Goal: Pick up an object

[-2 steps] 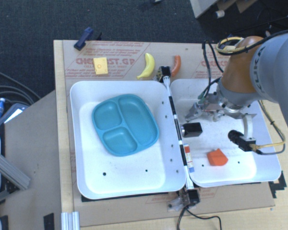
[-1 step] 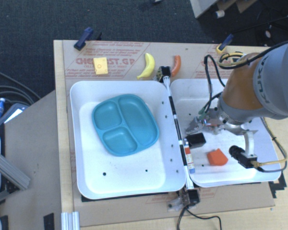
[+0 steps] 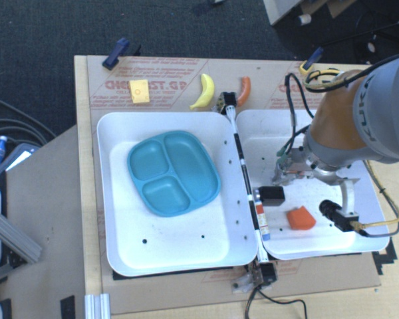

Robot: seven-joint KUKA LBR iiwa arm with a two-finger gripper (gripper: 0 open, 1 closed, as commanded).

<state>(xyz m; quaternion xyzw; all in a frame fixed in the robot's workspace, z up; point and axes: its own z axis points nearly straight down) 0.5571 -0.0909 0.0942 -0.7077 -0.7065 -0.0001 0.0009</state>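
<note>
1. An orange wedge-shaped block (image 3: 300, 218) lies on the floor of the right bin (image 3: 319, 243), near its front wall, untouched.
2. A small black block (image 3: 271, 194) lies just left of and above the orange one, close to the divider between the two bins.
3. The gripper (image 3: 294, 170) hangs over the middle of the right bin, above and slightly right of the black block. Its fingers are hidden among wires and the wrist body, so I cannot tell whether they are spread or pressed together; nothing can be seen between them.
4. The arm (image 3: 359, 121), grey with an orange band, comes in from the right and covers the bin's upper right part. A black cylindrical part with a cable (image 3: 336, 214) juts out just right of the orange block.
5. The left bin (image 3: 120, 238) holds a teal divided plate (image 3: 173, 172) with three compartments, set slantwise.
6. On the surface (image 3: 166, 78) behind the bins lie a yellow banana (image 3: 203, 92), an orange carrot-like piece (image 3: 243, 91) and a small yellow square block (image 3: 139, 92).
7. A blue clamp (image 3: 115, 54) sits at the surface's far left corner.
</note>
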